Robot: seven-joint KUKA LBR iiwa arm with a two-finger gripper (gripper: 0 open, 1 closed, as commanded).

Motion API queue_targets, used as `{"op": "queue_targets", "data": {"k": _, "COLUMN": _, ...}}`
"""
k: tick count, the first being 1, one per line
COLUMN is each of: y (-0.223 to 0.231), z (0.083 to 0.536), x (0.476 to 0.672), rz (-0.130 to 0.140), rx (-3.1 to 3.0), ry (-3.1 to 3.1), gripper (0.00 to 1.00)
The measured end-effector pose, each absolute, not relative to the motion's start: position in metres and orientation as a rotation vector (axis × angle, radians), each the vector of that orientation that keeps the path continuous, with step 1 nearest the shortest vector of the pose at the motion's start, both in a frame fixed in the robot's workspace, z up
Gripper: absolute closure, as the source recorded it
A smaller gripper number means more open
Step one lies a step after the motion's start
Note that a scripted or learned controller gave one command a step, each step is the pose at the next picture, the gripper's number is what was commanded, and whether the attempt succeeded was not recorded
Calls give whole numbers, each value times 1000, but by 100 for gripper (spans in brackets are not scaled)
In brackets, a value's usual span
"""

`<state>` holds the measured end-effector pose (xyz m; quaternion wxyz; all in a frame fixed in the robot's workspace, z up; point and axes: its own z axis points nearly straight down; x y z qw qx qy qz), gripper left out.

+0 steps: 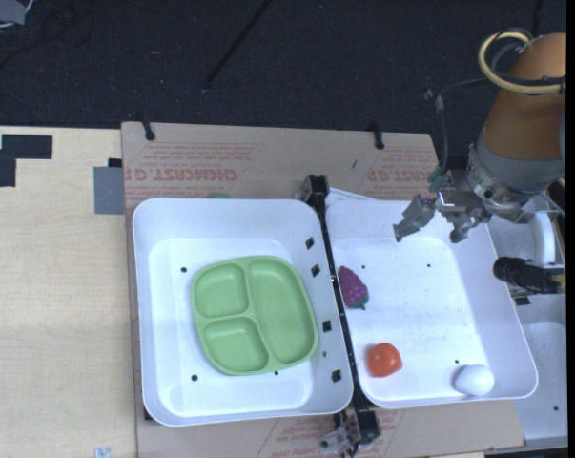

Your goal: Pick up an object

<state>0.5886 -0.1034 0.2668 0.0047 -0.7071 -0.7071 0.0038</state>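
The right bin (430, 389) holds three small things: a purple bunch of grapes (352, 287) by its left wall, a red tomato (383, 359) near the front, and a white egg (475, 380) in the front right corner. My gripper (434, 220) hangs over the bin's back edge, well above and behind all three. Its fingers (409, 221) are spread apart with nothing between them.
The left bin (163, 256) carries a green three-compartment plate (255, 313). A black divider (327, 284) runs between the bins. Both sit on a cardboard sheet (249, 160). The arm's grey and orange wrist (525, 113) stands at the right.
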Motion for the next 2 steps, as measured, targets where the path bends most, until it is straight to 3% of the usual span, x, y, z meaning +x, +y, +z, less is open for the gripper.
{"op": "queue_targets", "data": {"k": 1, "y": -104, "z": 272, "x": 590, "rz": 2, "rx": -2219, "ry": -2222, "gripper": 0}}
{"op": "queue_targets", "data": {"k": 2, "y": -104, "z": 227, "x": 585, "rz": 7, "rx": -2217, "ry": -2217, "gripper": 0}}
